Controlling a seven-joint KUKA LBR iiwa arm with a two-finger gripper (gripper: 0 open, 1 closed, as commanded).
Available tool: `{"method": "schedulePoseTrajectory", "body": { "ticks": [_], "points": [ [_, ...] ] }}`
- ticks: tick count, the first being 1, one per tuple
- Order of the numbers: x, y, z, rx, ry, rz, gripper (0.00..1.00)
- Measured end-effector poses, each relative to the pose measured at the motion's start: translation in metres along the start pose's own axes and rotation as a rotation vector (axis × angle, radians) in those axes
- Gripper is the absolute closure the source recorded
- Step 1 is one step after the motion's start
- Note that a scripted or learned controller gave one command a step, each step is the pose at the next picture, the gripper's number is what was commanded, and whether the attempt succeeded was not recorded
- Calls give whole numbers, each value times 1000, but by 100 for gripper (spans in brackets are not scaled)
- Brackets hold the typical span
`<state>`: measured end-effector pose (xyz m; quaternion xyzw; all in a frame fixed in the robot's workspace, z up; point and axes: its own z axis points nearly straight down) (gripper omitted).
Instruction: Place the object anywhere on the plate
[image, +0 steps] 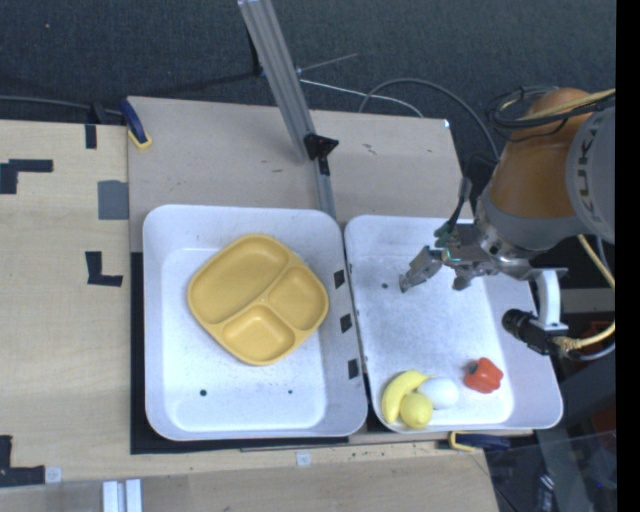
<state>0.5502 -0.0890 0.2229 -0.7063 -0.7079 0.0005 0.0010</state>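
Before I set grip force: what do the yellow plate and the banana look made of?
Yellow plate: likely moulded plastic, matte, uniform colour with rounded compartment ridges. Banana: probably plastic toy fruit, smooth and evenly yellow; too small to be sure.

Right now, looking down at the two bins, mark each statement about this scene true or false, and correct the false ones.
1. The yellow plate lies in the left bin. True.
2. The plate has three compartments. True.
3. The banana lies on the plate. False: it lies at the near edge of the right bin, beside a white egg-shaped object.
4. The gripper hangs above the left bin. False: it is over the right bin.
5. The red object is between the fingers. False: it lies on the bin floor, apart from the gripper.
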Motion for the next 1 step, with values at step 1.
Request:
{"method": "schedulePoseTrajectory", "body": {
  "ticks": [1],
  "points": [
    [0,0,0,0,0,0,0]
  ]
}}
